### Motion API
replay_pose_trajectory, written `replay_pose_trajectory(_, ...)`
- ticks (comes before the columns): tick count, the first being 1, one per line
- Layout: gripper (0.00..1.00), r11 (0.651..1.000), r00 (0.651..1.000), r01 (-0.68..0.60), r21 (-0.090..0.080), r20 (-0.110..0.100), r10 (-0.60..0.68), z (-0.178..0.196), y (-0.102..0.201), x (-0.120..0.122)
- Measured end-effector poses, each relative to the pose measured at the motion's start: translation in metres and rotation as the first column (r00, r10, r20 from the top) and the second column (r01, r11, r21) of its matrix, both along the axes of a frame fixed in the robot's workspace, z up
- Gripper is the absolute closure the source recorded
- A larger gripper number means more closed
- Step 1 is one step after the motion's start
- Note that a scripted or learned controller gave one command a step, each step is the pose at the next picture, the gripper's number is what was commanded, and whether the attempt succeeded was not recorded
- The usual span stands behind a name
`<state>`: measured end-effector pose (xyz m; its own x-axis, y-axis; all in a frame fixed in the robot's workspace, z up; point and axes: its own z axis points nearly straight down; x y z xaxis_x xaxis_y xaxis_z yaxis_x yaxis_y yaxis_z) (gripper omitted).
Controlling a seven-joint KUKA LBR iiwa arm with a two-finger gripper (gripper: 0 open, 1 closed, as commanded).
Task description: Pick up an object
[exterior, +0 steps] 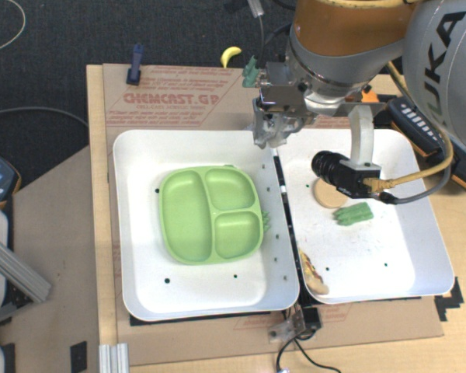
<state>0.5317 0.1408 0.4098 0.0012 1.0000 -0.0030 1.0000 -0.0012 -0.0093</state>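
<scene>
The green block (pixel 353 214) lies in the right bin (pixel 419 255), a little past its middle. It is small and a bit blurry, so its true shape is hard to see. Just beside it, up and to the left, a round tan disc (pixel 326 194) peeks out from under a black tube-like part (pixel 338 172) on the arm, which hides most of it. At the bin's near left corner lies a brown and cream thing (pixel 314 274) that I cannot name.

The big grey and orange arm (pixel 357 29) covers the top of the right bin and is cut off at the top edge. The gripper (pixel 273 134) hangs over the back of the strip where the two bins meet. Its tips are dark and bunched, and I cannot tell how they stand.

Both white bins sit on a brown board (pixel 179 92) with red letters. The left bin (pixel 132 208) holds a green plate (pixel 211 212) with three parts. A blue clip (pixel 134 64) and a yellow thing (pixel 231 55) sit at the board's far edge. The floor around is dark, with thin wires.

The green block is well apart from the gripper, nearer to me and off to the right.
</scene>
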Motion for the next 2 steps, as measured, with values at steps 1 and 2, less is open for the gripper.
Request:
replay_pose_trajectory(1, 1.0, 1.0, 1.0, -0.008, 0.004, 0.006, 0.008, 0.0, 0.086, -0.044)
replay_pose_trajectory(2, 1.0, 1.0, 1.0, 0.004, 0.004, 0.015, -0.004, 0.048, 0.028, -0.049)
